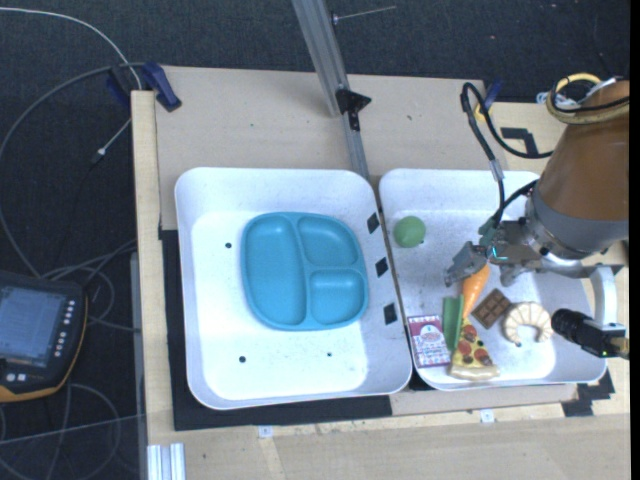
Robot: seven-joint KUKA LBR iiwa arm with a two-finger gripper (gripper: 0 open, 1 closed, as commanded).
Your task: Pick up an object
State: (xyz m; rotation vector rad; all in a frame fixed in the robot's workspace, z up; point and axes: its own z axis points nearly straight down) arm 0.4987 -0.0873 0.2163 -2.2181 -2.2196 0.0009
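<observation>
We see the gripper (468, 265), its fingers spread and grasping nothing, poised just above the carrot (474, 290) in the right bin (440, 183), seemingly lined up to close on it.

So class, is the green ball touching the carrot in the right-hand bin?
Apart. The camera view shows bare white bin floor between the green ball, near the divider, and the carrot, which lies lower and further right.

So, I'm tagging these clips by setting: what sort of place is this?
Probably a robotics lab test bench: a robot arm over two white bins, toy food like the pizza slice, and a teach pendant with loose cables.
</observation>
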